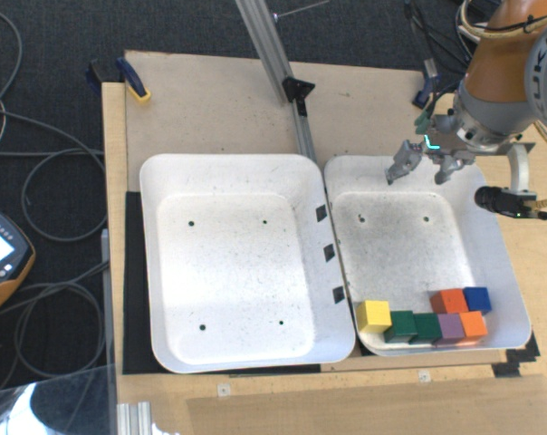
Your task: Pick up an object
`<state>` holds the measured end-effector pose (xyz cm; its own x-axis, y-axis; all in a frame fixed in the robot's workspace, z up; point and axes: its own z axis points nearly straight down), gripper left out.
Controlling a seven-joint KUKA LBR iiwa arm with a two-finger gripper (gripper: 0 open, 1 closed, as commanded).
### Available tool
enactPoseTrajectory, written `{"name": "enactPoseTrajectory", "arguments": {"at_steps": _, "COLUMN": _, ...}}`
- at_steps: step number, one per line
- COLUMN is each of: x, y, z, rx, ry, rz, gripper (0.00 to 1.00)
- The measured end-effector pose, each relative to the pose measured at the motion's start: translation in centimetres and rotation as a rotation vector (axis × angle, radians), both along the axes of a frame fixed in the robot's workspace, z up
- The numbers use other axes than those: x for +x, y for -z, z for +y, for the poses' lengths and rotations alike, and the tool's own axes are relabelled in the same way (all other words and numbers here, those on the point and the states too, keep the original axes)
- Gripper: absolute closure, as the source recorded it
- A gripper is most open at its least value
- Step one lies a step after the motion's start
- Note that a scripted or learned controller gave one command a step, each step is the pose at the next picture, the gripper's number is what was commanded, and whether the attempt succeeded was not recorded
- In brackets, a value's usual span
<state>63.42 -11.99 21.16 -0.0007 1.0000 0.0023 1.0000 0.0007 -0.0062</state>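
1. Jaws [421, 166]: you see them parted, two grey fingers spread, nothing between them. They hang over the far rim of the right bin [500, 243], touching no block.
2. Arm [504, 71]: grey with an orange band above the wrist, reaching in from the right.
3. Blocks, the candidates for pickup: a cluster along the near edge of the right bin, well apart from the jaws. Yellow block [375, 314] sits at the left end, slightly separate; green blocks [415, 325] beside it; then purple block [451, 327], red block [451, 301], orange block [473, 323] and blue block [477, 298], packed touching.
4. Handling, as a judgement: small, rigid, light cubes with flat faces. Your easiest take is likely the yellow block, gripped across two opposite side faces; the packed ones leave little finger room.
5. Left bin [156, 243]: white, speckled.
6. Counter [210, 98]: pale board under both bins.
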Motion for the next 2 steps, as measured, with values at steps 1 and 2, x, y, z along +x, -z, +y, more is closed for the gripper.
{"name": "enactPoseTrajectory", "arguments": {"at_steps": 1, "x": 0.1, "y": -0.3, "z": 0.0, "rx": -0.001, "ry": -0.001, "rz": -0.005, "gripper": 0.0}}
{"name": "enactPoseTrajectory", "arguments": {"at_steps": 2, "x": -1.0, "y": 5.3, "z": -0.1, "rx": -0.001, "ry": 0.001, "rz": 0.001, "gripper": 0.0}}
